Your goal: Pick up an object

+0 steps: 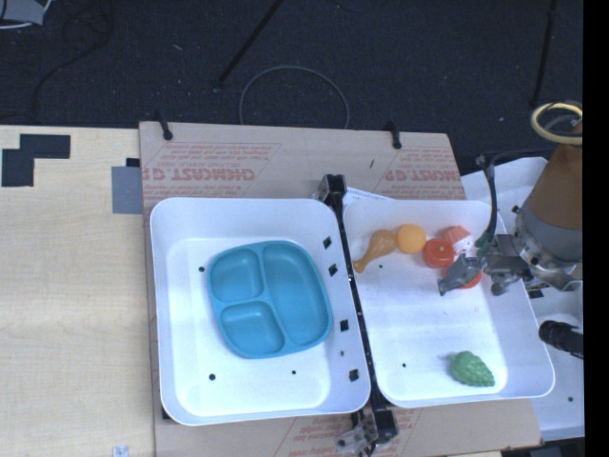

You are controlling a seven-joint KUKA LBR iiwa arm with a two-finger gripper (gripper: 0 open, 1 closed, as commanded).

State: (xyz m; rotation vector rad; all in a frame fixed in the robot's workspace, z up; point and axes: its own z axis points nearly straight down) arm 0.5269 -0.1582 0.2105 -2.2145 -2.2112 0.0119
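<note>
Pick not yet made: claw low over the right bin's far right corner

Progress, as far as you can judge from the camera view, is at the approach stage and no further. The arm (557, 198) reaches in from the right, and its claw (463, 274) sits low inside the right bin (428, 350), toward the far right corner. You cannot tell from this slant whether the claw's tips are apart or together; they read as a dark grey cluster, and nothing shows plainly between them.

Candidates for the pick all lie in that same bin. A red object (440, 251) lies just beside the claw, on its left and slightly farther back, close enough that contact cannot be ruled out. An orange ball (411, 238) sits just left of the red object, and a yellow drumstick-shaped toy (377, 248) lies left of the ball, reaching toward the divider. A green leafy toy (472, 368) rests well apart from them, near the bin's near right corner.

The left bin (190, 369) holds a blue divided plate (269, 298), which lies flat and far from the claw.

Everything rests on a bin floor, so treat the grasp and the lift as still to do. The red object looks the likeliest target, given how close the claw is.
</note>
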